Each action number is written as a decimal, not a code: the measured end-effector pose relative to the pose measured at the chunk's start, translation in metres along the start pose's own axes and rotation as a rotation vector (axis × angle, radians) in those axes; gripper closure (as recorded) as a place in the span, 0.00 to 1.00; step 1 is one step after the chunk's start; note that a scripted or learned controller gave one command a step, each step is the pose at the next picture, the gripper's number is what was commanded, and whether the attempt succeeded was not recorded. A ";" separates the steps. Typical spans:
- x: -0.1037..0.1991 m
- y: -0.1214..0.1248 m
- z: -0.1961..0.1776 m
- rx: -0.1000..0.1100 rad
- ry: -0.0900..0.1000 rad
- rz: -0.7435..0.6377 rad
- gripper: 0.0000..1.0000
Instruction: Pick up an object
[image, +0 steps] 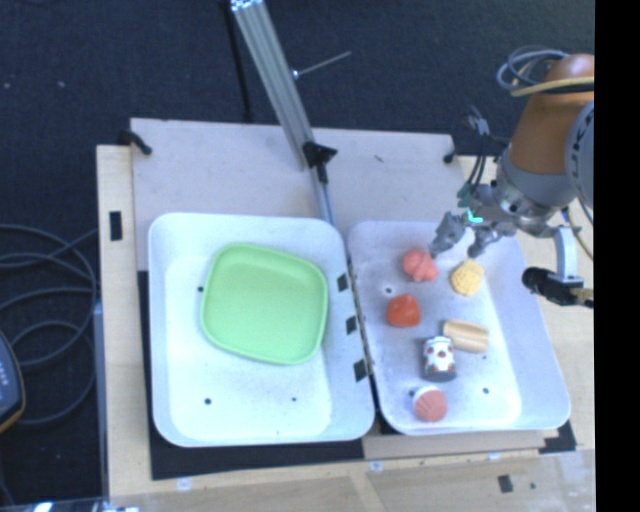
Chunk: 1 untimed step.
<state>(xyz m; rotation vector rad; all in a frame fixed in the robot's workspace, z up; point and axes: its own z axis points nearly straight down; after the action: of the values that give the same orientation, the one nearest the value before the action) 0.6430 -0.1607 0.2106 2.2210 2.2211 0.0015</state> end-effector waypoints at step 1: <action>0.000 0.000 0.000 0.000 0.000 0.000 0.00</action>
<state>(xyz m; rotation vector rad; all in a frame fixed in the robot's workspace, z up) 0.6430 -0.1607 0.2106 2.2210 2.2211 0.0015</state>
